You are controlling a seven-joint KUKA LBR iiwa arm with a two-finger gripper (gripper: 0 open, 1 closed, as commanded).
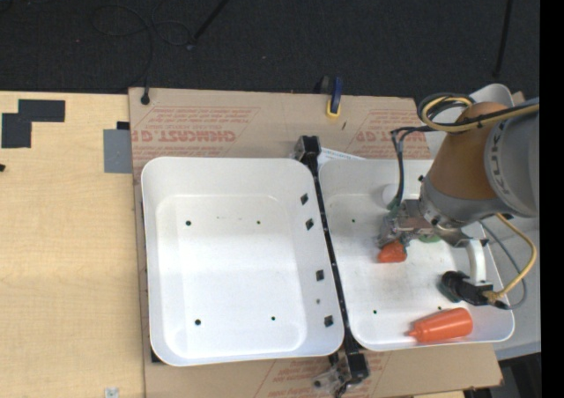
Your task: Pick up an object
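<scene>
In the right bin (370, 335), the gripper (398, 231) hangs over a small red-orange object (392, 254), likely light and slippery, best pinched across its middle; the fingers' state cannot be told.

Slanted overhead view of both bins (231, 172)

We cannot tell whether the gripper (394, 233) touches the small orange object (392, 253) just at its six o'clock. A green item (429, 238) at the gripper's three o'clock lies mostly hidden under the arm (480, 172), which the picture's right edge cuts off.
</scene>
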